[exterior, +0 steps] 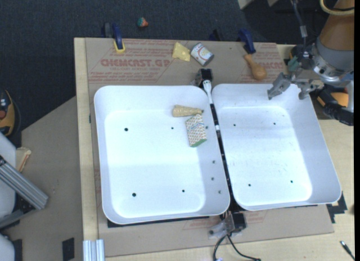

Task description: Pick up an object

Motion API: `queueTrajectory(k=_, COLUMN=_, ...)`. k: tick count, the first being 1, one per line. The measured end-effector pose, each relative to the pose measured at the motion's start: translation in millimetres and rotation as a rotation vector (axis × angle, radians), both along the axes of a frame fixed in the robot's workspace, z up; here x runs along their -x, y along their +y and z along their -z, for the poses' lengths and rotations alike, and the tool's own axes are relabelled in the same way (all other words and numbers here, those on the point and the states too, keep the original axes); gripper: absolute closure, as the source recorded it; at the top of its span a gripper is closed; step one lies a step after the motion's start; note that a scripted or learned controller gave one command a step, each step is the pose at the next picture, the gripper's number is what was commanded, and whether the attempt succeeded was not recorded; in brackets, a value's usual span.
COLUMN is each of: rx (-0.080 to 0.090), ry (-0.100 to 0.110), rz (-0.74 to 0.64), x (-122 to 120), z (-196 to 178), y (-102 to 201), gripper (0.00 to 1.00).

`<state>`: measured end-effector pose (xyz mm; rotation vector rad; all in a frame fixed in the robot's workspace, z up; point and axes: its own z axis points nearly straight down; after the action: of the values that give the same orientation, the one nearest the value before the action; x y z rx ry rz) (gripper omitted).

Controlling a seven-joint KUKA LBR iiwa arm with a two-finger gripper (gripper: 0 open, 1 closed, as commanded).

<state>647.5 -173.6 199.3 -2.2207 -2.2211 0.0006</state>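
Note:
The left bin [112, 142] holds two objects near its upper right corner: a tan cone-shaped piece [187, 111] lying on its side, and just below it a green-and-white patterned packet [196, 129]. My gripper [289, 90] hangs over the back right corner of the right bin [315, 158], far from both objects. Its two fingers are spread apart with nothing between them. The arm's orange band [339, 29] shows above the wrist at the upper right.
Behind the bins on the board lie a yellow wedge [181, 52], a small white box [202, 53] and a tan pear-shaped piece [256, 67]. Blue clamps [118, 36] [245, 40] grip the board's back edge. A small ball [143, 22] lies on the floor.

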Motion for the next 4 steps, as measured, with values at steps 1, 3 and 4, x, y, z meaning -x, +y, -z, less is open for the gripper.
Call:
queueTrajectory(k=1, rx=-0.007, ry=-0.001, rz=-0.015, x=35.7, z=-42.3, y=161.1, gripper=0.00)
queueTrajectory(k=3, rx=-0.003, ry=0.011, rz=-0.010, x=57.1, z=95.5, y=336.7, gripper=0.00)
queueTrajectory(k=4, rx=-0.001, ry=0.008, rz=-0.007, x=94.3, z=112.6, y=399.9, gripper=0.00)
